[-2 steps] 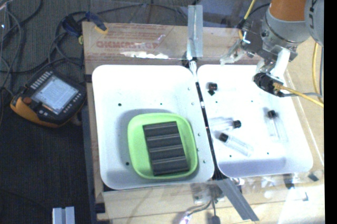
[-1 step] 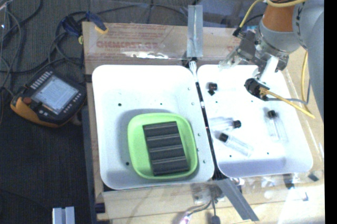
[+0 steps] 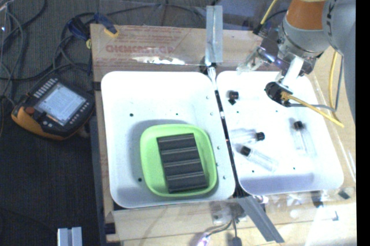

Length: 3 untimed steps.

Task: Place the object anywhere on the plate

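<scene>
A green plate (image 3: pixel 148 144) lies in the left bin (image 3: pixel 121 100), toward its front. A dark grey ridged block (image 3: pixel 182 161) rests on the plate and covers most of it. In the right bin (image 3: pixel 324 170) lie three small clear vials with black caps: one (image 3: pixel 252 136) near the middle, one (image 3: pixel 258 157) just in front of it, and one (image 3: pixel 299 135) further right. A small black piece (image 3: pixel 232 96) sits near the bin's back left. My gripper (image 3: pixel 255 60) hangs over the back edge of the right bin, well away from the plate.
A metal post (image 3: pixel 214 31) stands at the back between the two bins. A handheld control pad (image 3: pixel 55 106) and cables lie on the floor to the left. A yellow cable (image 3: pixel 315 106) trails across the right bin's back right.
</scene>
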{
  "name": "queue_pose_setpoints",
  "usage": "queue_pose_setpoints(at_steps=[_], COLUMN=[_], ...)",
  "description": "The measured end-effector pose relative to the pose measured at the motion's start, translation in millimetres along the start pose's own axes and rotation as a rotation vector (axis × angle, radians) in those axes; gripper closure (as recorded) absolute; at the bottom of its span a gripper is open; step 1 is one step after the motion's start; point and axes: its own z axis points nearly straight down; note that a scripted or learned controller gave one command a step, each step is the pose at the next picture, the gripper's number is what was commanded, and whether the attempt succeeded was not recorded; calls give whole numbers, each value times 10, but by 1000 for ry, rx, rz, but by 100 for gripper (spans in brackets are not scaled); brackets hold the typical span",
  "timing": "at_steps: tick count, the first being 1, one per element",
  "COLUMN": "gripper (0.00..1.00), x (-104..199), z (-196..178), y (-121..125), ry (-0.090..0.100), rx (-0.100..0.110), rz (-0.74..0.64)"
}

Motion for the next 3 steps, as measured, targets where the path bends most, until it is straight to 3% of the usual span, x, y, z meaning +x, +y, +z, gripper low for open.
queue_pose_setpoints(at_steps=[1, 2, 3], gripper=[0, 0, 0], x=[667, 805, 852], z=[145, 69, 466], y=[-36, 98, 184], ry=[-1, -1, -3], rx=[0, 0, -2], rz=[-51, 39, 28])
